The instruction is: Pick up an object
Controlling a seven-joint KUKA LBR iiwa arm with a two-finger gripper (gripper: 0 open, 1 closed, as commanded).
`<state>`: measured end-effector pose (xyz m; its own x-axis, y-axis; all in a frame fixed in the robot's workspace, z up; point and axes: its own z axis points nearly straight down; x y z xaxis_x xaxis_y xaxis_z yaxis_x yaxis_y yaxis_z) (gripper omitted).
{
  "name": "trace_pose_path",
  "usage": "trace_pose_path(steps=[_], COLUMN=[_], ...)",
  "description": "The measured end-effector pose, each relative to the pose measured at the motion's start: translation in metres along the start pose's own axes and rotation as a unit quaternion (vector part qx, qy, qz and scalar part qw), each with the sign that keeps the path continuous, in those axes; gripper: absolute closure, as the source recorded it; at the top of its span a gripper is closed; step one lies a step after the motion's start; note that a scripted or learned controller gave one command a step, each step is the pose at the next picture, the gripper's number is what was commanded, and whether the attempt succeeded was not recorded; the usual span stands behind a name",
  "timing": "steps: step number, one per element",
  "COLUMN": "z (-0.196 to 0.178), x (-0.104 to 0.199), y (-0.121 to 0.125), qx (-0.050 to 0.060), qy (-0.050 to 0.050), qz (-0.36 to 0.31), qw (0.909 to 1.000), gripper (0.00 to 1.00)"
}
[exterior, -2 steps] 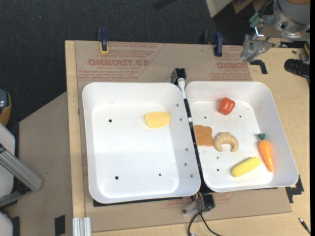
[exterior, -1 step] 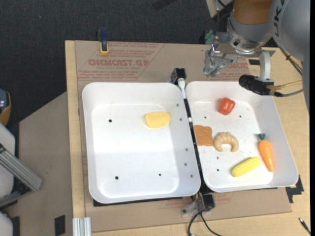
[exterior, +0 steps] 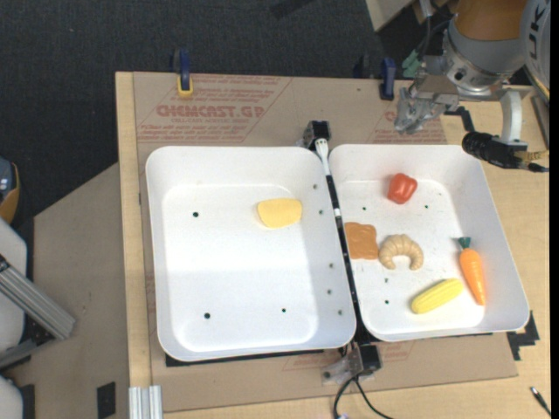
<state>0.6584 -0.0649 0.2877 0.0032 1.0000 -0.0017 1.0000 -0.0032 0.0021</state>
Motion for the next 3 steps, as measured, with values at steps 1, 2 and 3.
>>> trace_pose_path(steps=[1, 2, 3], z=[0.015, 0.025, 0.031], x=[0.108, 0.155, 0.277], y=[0.008, 0.007, 0.006], qx=[0.002, 0.003, -0.001], qy=[0.003, 0.001, 0.003], qz=[-0.007, -0.004, -0.007], qw=[1.0000, 1.0000, 1.0000], gripper=[1.00, 1.00, 1.00])
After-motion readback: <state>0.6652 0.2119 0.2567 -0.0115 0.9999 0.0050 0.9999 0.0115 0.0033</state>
